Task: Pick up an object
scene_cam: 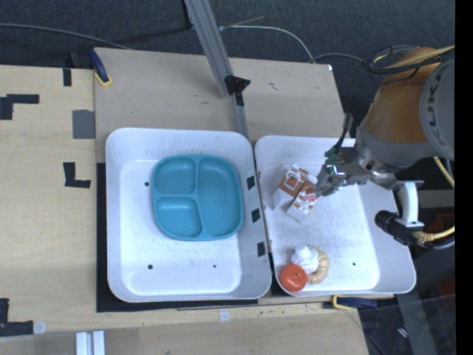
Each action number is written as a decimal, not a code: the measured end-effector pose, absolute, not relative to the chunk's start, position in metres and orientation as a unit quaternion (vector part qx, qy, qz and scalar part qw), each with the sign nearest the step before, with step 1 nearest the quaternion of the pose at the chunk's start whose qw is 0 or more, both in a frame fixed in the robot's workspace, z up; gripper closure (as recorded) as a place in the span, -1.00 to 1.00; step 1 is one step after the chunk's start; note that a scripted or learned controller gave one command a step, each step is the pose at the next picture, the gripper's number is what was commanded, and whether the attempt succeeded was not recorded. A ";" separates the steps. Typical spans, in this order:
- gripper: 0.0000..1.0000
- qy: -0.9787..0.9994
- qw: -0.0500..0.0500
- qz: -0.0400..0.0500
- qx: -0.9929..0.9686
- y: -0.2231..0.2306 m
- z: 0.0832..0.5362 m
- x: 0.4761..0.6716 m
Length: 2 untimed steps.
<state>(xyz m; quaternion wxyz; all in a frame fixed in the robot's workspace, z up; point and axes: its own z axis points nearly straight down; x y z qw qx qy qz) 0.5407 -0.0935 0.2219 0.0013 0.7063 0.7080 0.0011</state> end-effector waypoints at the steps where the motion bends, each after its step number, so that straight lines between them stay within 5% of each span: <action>1: 1.00 0.708 0.001 0.001 0.706 -0.093 0.266 0.536; 2: 1.00 0.710 -0.001 0.000 0.705 -0.034 0.261 0.545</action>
